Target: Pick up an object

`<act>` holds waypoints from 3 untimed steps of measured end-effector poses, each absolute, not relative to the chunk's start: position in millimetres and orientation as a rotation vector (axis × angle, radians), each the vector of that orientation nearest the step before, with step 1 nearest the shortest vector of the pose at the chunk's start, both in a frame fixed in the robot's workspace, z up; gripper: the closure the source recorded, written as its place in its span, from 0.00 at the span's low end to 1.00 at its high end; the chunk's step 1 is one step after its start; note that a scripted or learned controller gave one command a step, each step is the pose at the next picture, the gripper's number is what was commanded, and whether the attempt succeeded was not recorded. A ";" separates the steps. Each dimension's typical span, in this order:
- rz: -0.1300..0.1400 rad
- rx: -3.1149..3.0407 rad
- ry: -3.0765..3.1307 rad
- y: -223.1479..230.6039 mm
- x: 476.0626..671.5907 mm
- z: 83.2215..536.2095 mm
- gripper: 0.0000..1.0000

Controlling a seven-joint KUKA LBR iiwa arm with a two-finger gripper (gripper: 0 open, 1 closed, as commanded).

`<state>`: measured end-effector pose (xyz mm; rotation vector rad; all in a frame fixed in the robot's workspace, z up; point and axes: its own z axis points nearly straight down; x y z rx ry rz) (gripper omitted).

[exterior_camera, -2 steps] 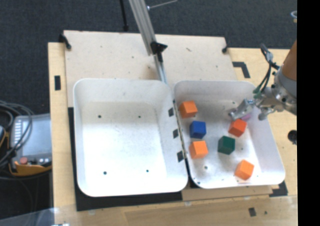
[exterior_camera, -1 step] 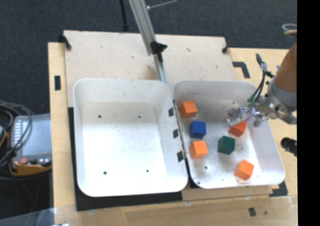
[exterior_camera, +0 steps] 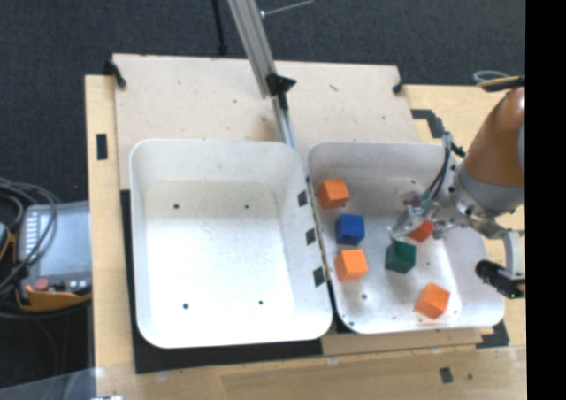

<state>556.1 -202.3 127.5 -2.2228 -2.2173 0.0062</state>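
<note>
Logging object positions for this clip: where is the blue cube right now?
The blue cube sits in the right bin, near its left wall, between two orange cubes.

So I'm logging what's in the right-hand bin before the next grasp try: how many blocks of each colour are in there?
Orange blocks: 3
Blue block: 1
Green block: 1
Red-orange block: 1, right at the gripper, partly hidden
Total: 6
</note>
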 end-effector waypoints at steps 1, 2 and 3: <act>-0.005 -2.235 -2.215 -203.0 558.4 142.4 1.00; -0.005 -2.233 -2.221 -210.1 558.9 205.9 1.00; -0.003 -2.226 -2.221 -211.3 559.6 215.7 1.00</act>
